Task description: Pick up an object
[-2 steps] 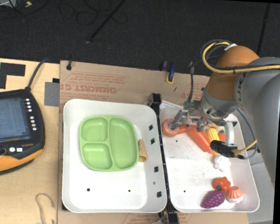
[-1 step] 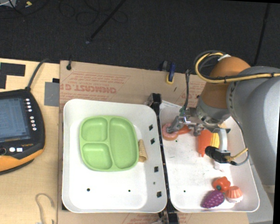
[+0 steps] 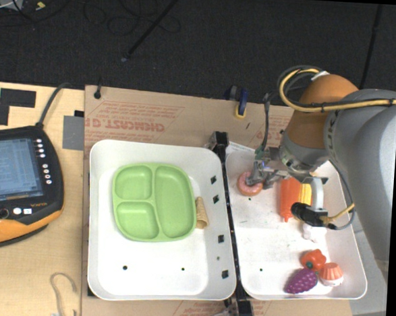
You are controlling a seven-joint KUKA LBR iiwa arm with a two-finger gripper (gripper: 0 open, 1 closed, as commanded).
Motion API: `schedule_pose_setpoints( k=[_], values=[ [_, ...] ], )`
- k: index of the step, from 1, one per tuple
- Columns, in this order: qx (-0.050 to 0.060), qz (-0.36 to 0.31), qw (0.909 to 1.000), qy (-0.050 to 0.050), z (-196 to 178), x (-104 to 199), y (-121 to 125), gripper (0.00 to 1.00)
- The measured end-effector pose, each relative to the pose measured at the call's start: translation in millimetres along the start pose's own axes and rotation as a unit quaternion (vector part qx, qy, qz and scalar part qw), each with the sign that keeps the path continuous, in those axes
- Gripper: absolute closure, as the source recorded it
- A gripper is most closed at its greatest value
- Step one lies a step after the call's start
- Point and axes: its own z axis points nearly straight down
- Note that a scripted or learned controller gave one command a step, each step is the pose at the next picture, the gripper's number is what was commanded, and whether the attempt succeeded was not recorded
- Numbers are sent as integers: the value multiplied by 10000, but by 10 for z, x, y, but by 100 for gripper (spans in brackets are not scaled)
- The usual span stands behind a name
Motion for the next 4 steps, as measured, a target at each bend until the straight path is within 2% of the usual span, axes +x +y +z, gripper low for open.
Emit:
schedule_pose_setpoints(
  k=[1,2,3,4],
  values=[
    [16,-13,10000,14,-503,54,76,100],
    [20,-10,10000,12,-950,48,29,100],
    [25,-9,10000,13,-1228,18,31,100],
    [61,-23,10000,21,-1118,461,-273,100]
  ],
)
